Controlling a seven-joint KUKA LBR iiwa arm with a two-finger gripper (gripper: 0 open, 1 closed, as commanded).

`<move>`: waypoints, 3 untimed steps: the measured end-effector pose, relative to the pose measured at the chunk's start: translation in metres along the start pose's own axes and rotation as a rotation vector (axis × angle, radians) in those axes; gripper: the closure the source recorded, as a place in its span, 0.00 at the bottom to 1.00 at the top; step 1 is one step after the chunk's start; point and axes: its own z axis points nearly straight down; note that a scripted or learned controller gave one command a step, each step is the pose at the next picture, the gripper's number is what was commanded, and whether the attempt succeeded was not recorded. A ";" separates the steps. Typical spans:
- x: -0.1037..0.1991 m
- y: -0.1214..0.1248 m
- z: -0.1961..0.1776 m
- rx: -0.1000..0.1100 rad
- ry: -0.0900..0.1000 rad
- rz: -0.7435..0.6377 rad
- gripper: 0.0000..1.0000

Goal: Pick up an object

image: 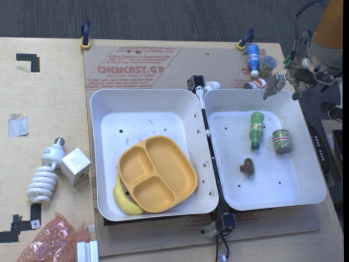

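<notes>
Camera view: gripper hangs above the right bin's far right rim; finger state cannot be told.
Objects: green bottle, can, brown lump lie in that bin.
Risk: bottle and can are close together; a descent could nudge one.

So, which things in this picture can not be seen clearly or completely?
- Banana, camera view: mostly hidden under the yellow divided tray in the left bin.
- Gripper, camera view: small and cluttered at the right bin's top edge; its state is unreadable.
- Arm, camera view: cut off by the right and top edges.
- Small can and brown object: too small to read or identify.
</notes>
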 end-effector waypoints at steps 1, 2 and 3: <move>0.029 0.010 0.117 0.000 0.000 -0.002 0.00; 0.010 0.011 0.136 0.000 0.000 0.001 0.00; 0.010 0.011 0.126 -0.001 -0.001 0.000 1.00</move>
